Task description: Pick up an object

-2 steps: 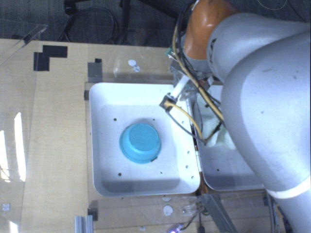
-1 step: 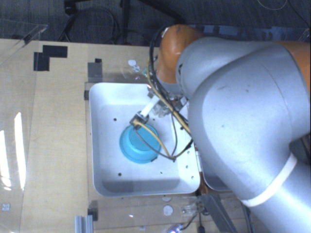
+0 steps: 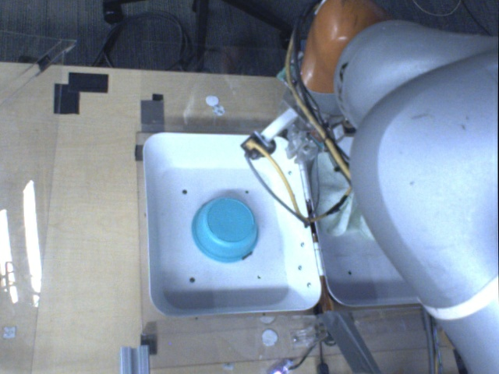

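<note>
The bowl [image 3: 225, 229] looks like smooth blue plastic with a soft sheen. The left bin [image 3: 168, 209] is white, smooth and matt, likely plastic; the right bin [image 3: 366, 275] has the same finish. The bench [image 3: 86, 232] looks like pale wood, with a clear glossy sheet [image 3: 31, 209] over it that catches glare. The arm [image 3: 421, 154] has smooth grey shells with a satin shine, and its orange band [image 3: 335, 37] is glossy. The cables [image 3: 284, 181] look rubbery. Black matt tape [image 3: 78, 90] marks the bench.
</note>
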`<state>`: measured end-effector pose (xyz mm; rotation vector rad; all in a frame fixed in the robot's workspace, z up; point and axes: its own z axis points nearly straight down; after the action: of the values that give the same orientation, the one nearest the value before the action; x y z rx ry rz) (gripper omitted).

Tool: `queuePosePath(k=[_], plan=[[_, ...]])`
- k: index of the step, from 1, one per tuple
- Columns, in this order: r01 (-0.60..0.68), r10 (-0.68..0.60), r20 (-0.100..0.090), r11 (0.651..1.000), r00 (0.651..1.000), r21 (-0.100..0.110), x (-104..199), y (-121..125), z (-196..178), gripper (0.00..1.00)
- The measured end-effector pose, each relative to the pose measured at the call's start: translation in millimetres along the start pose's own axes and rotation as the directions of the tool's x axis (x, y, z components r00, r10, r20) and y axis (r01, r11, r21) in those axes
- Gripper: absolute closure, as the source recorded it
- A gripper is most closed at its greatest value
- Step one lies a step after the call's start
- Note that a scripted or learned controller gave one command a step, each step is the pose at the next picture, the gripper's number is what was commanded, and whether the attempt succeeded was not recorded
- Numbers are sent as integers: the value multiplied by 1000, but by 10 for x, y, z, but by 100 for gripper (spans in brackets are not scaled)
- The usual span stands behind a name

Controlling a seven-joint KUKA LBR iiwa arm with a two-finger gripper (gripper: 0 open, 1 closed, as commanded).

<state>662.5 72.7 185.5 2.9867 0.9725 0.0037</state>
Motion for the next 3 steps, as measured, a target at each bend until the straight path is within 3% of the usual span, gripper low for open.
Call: queuePosePath(k=[1, 2, 3], plan=[[-59, 59, 0, 998, 998, 1, 74, -181, -573, 100], [-59, 59, 0, 998, 998, 1, 74, -180, -571, 0], [-89, 89, -2, 996, 996, 2, 334, -701, -1070, 0]])
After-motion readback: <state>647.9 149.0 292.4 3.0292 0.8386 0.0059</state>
